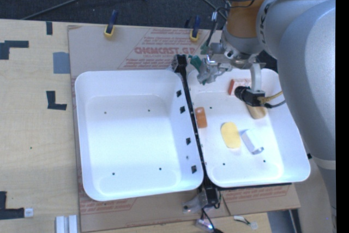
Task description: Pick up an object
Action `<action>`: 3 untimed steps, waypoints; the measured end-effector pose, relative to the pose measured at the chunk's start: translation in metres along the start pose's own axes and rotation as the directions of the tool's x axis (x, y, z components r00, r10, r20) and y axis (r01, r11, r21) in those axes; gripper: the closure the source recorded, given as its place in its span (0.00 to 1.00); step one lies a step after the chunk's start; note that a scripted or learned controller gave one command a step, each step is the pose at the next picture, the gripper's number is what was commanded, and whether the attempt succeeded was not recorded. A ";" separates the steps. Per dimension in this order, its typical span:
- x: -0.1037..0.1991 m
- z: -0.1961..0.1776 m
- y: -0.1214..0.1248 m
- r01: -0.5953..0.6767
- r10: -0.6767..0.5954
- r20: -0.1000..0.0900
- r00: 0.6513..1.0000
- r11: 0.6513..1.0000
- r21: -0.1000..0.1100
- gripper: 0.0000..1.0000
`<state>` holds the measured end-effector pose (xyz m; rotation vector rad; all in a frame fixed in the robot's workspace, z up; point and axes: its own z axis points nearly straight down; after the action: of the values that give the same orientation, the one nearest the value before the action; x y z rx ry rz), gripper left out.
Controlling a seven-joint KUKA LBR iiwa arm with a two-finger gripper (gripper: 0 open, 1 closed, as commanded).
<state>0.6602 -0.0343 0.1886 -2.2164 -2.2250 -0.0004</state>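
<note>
The right shallow white plastic bin (283,172) holds the candidates: a pale yellow rounded block (230,135) near its middle, a small orange block (201,117) against the divider, a grey angular piece (250,141) just beside the yellow one, a small red piece (231,86) and a tan block (256,111) further back. The yellow block looks light, perhaps soft like foam, with curved faces that may slip; squeezing across its narrow width seems the safest hold. The end effector (207,75) hangs over the bin's back left corner, and whether it is released or clenched cannot be told, since its tip is a blur of metal. The bin floor is smooth and glossy. The left white bin (131,133) sits alongside on the cardboard-covered bench (158,49).
</note>
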 end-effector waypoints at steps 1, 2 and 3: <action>-0.073 -0.075 -0.018 -0.041 0.041 0.003 0.999 0.999 -0.007 1.00; -0.042 -0.018 -0.024 -0.002 0.002 0.000 1.000 1.000 0.005 1.00; -0.003 0.001 -0.020 -0.001 0.001 0.001 1.000 1.000 0.001 1.00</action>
<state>0.6400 -0.0369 0.1876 -2.2169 -2.2237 0.0019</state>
